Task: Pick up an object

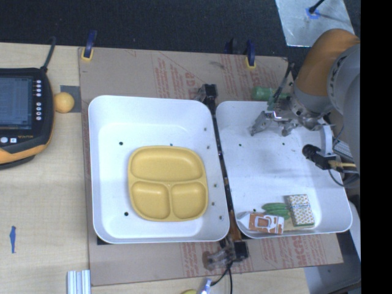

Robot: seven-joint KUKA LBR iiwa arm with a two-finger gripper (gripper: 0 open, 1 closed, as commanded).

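The tool (268, 122) hangs at the far side of the right bin (269, 164); I cannot tell how it is set. The small box (299, 209) lies near, at the near-right corner, well apart from it.

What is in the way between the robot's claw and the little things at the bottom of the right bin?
Nothing visible. The two-finger gripper sits at the top of the right white bin. The small tan patterned box, green piece and orange-and-white packet lie near the bottom edge, with bare bin floor between.
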